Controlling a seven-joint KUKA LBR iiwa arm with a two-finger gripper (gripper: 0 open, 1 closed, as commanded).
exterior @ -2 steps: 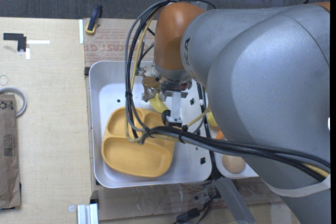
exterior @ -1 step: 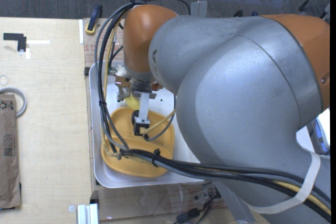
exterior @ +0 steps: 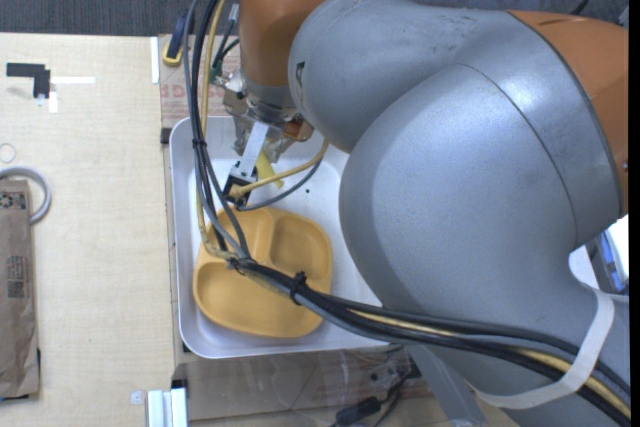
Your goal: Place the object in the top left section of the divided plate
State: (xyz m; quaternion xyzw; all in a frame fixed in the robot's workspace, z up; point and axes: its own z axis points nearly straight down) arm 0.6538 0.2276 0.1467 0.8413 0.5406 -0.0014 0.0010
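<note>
divided plate [exterior: 262,280]: mustard yellow | bin [exterior: 190,245]: white | arm [exterior: 450,165]: grey, orange band | bench [exterior: 90,165]: pale wood

Arm [exterior: 450,165] over yellow plate [exterior: 262,280], white bin [exterior: 186,245]

bin [exterior: 190,245]: cables [exterior: 215,205] cross plate [exterior: 262,285] | plate's right bare (arm [exterior: 450,195] overhead)

- From my remote seat I see the arm [exterior: 450,175] as bulky smooth grey casings — rounded, matte, faintly speckled.
- An orange dome [exterior: 285,0] caps the wrist toward 11 o'clock; another orange band [exterior: 590,65] shows toward 3 o'clock.
- Black and yellow cables [exterior: 215,65] loop off the wrist and run along the casing toward 5 o'clock, bound by a black tie.
- A pale strap [exterior: 590,355] wraps the lower casing.
</note>
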